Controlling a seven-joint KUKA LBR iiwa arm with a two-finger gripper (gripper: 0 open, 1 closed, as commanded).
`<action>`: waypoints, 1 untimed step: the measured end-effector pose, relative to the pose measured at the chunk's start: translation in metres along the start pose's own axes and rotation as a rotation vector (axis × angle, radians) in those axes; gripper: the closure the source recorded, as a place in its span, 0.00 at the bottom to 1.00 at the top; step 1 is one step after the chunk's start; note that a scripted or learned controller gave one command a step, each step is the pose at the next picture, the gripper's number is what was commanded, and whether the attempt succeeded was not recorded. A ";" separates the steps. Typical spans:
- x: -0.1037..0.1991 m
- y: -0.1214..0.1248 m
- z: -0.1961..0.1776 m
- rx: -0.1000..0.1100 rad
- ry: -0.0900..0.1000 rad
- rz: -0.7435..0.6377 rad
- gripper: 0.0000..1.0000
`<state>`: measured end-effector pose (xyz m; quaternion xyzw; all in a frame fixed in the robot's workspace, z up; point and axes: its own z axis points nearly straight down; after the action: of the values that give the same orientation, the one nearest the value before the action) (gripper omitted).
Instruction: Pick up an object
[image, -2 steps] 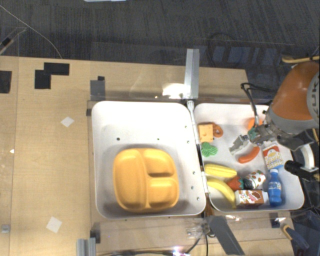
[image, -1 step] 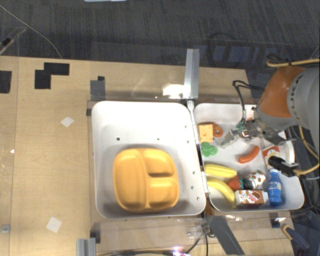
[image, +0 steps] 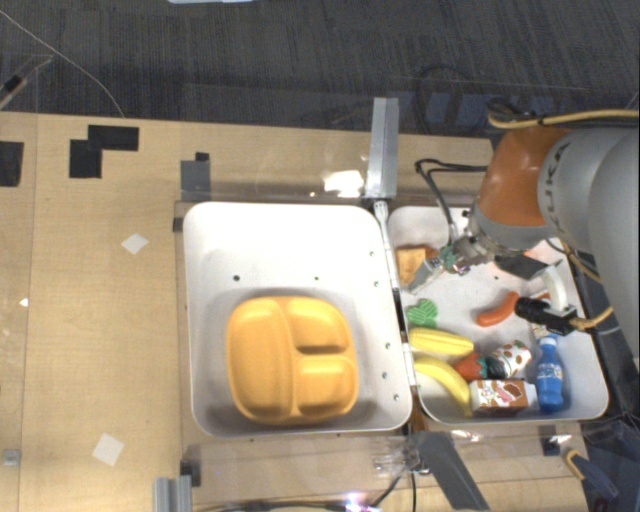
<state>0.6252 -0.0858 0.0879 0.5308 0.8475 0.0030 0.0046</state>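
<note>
— Where was the gripper (image: 447, 260) when you looked?

— Low in the right bin (image: 600, 385), toward its eleven o'clock corner, the arm (image: 560, 190) reaching over from the three o'clock side. Its tip hung just beside a tan, bread-like piece (image: 409, 264) lying against the bin's nine o'clock wall. Whether it was clenched or released, I couldn't tell; the end was too small and cluttered to read.

— Was it carrying anything?

— I saw nothing between its tips. The bread piece sat on the floor of the bin, near the tool but seemingly apart from it.

— What else lay in there?

— A green thing (image: 422, 313) just toward six o'clock of the bread, then two bananas (image: 440, 360) side by side below it. An orange-red sausage shape (image: 497, 309) near the middle, a blue bottle (image: 549, 374) and a small carton (image: 499, 396) along the six o'clock edge. The left bin (image: 290, 240) had a yellow divided tray (image: 292, 356).

— How would that bread piece handle, in your view?

— Light, I'd guess, probably a stiff plastic toy, so no fear of crushing it. Being flat and tight to the wall, it looked awkward; I'd have taken it across its narrower sides, from above, where the wall left room for a finger.
</note>
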 end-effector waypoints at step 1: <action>-0.002 0.002 -0.012 -0.005 -0.006 -0.002 1.00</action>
<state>0.6280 -0.0867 0.0994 0.5298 0.8481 0.0036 0.0083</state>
